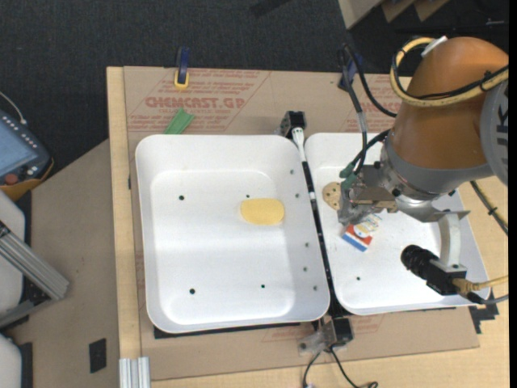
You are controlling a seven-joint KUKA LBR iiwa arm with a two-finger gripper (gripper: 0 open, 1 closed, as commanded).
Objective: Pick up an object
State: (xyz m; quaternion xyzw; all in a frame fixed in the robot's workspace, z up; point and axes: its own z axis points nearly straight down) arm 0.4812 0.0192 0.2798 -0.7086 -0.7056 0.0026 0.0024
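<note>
One claw (353, 213) low in right bin (404, 297), by small red/white/blue pkg (359, 235).

Left bin (161, 241) mostly open around yellow disc (262, 211)

Robot arm (440, 128) with an orange dome above grey.
Yellow and black cables loop around its top.

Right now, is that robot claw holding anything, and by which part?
Cannot be told. The gripper is low in the right bin, just above a small red, white and blue item, with nothing visibly between its fingers.
</note>
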